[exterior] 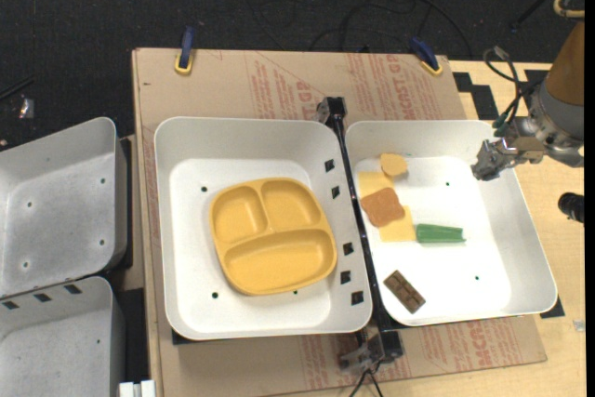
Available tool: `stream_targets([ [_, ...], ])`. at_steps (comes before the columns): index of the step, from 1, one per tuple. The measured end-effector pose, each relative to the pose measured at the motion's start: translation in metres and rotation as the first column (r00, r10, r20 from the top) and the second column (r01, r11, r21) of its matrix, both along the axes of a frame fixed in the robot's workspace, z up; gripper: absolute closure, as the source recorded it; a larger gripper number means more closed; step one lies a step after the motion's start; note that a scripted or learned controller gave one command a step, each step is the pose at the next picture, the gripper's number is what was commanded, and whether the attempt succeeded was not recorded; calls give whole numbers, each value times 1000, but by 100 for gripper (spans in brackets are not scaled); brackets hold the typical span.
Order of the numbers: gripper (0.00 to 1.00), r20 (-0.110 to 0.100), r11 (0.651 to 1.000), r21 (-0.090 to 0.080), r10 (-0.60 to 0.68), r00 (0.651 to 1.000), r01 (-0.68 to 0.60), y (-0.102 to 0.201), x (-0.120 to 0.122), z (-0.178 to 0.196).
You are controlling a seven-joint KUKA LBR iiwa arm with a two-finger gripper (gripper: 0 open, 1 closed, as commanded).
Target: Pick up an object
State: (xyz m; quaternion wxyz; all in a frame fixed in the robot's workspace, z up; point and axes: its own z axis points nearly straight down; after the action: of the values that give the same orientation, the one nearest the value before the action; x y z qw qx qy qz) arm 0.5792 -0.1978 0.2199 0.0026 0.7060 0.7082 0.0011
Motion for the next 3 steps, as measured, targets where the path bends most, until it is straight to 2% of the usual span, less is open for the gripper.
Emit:
stream_targets([
  [2,100,-6,1000,3,4,1000,-3,106,-12,-15],
  [3,100,-7,1000,4,5,1000,-5,163,-30,-10],
])
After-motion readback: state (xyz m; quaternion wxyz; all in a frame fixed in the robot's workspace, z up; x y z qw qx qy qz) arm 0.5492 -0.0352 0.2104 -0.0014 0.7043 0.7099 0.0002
